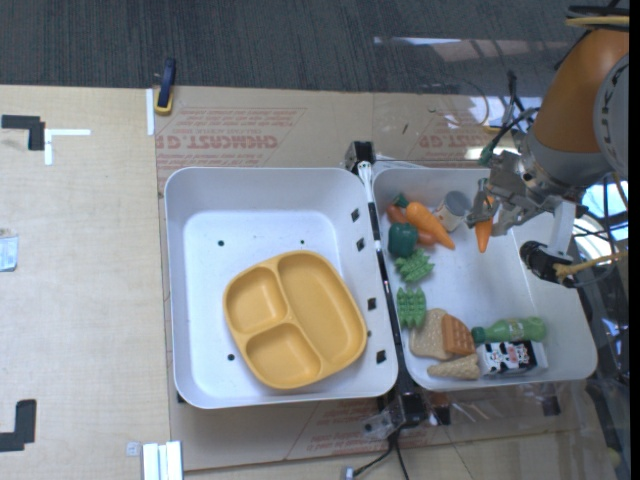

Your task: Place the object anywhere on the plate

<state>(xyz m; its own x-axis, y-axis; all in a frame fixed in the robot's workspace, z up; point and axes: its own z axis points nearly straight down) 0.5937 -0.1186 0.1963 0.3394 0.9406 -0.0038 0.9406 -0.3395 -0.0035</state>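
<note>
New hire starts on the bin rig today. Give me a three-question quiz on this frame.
1. True or false: the yellow plate has three compartments.
2. What does the pincer grip? A) green bottle B) small carrot C) bread slice
3. Which bin holds the toy food?

Key: 1 true. 2 B, the small carrot hangs between its fingers. 3 The right bin; the plate lies alone in the left bin.
</note>
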